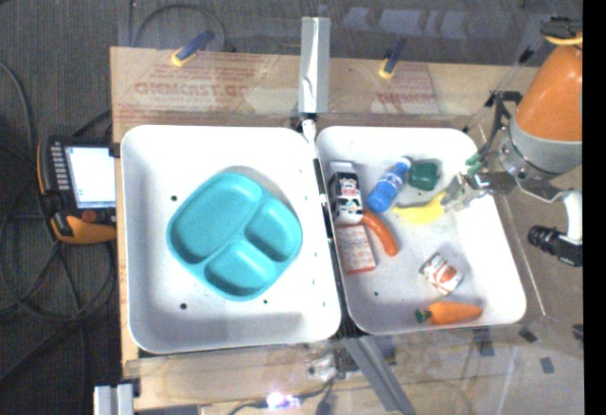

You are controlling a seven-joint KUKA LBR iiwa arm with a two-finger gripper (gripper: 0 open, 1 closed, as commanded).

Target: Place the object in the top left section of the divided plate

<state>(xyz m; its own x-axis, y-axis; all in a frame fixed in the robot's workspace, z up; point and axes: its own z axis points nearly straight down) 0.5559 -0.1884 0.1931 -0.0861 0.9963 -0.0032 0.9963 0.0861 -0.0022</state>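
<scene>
The teal divided plate (pixel 235 231) lay in the left bin (pixel 142 309), all three sections bare. In the right bin (pixel 502 299), a banana (pixel 419 210) was partly hidden behind the pincer (pixel 461 189). Its small, blurred tips gave no clear reading of spread or contact.

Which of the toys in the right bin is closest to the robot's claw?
The yellow banana, lying just left of the gripper; the blue bottle, carrot and the others lie farther off.
</scene>
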